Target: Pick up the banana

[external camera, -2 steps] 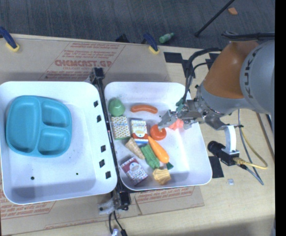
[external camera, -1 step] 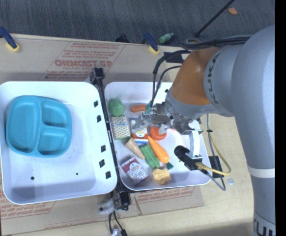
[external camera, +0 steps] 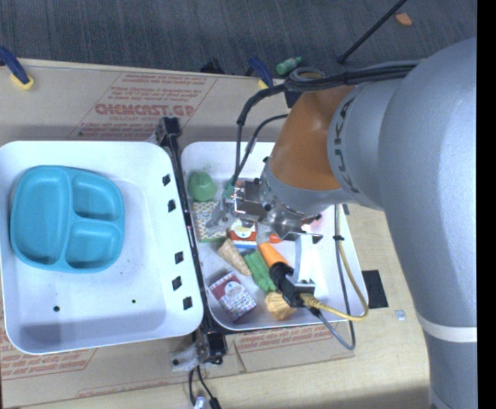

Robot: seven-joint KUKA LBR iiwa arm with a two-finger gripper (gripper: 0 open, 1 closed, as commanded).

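Note:
The grey arm with its orange band (external camera: 312, 147) reaches from the right over the right bin (external camera: 337, 292). Its gripper (external camera: 241, 204) hangs low at the heap of toy food in the middle of that bin, with the wrist covering much of it. A pale yellow tapering piece (external camera: 233, 257) lies just below the gripper, apart from it. A yellow-tan chunk (external camera: 279, 307) lies at the bin's front. I cannot tell which of these two is the banana.
In the right bin lie a green round item (external camera: 202, 185), an orange carrot (external camera: 270, 253), a green piece (external camera: 261, 273) and a red and white packet (external camera: 233, 295). The left bin (external camera: 150, 292) holds a blue divided tray (external camera: 67, 217). A yellow cable (external camera: 343, 312) loops over the front right.

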